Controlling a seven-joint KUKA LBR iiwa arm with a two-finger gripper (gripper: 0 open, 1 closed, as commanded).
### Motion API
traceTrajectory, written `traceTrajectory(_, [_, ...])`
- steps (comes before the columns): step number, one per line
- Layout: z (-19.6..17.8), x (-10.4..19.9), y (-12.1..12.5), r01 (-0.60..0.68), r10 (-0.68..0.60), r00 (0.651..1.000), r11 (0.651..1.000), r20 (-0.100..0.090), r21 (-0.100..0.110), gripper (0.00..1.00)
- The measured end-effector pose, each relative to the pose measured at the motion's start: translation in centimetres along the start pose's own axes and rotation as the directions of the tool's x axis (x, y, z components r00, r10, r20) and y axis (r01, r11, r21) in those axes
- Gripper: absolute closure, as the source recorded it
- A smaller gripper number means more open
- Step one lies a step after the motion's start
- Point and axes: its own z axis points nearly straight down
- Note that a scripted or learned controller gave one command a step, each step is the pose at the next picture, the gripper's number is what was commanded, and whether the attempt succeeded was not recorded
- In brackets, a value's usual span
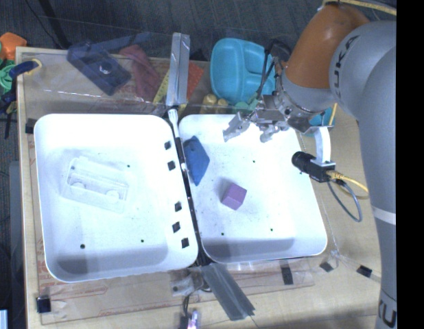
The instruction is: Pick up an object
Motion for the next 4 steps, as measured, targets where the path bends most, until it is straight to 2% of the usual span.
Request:
traceTrajectory(1, [10.4,-2.5,-3.3,0.008,-0.008,1.000,1.000,0.001,-0.001,0.00])
traceTrajectory(2, [14.6,-2.1,-6.8,0.104,-0.104,0.995,0.995,0.000,-0.003,0.00])
traceTrajectory(3, [13.6,-2.2,-6.7,0.109,-0.108,0.994,0.994,0.002,-0.005,1.00])
traceTrajectory(4, [3.7,3.0,-5.0,0.006,-0.006,1.000,1.000,0.001,-0.002,1.00])
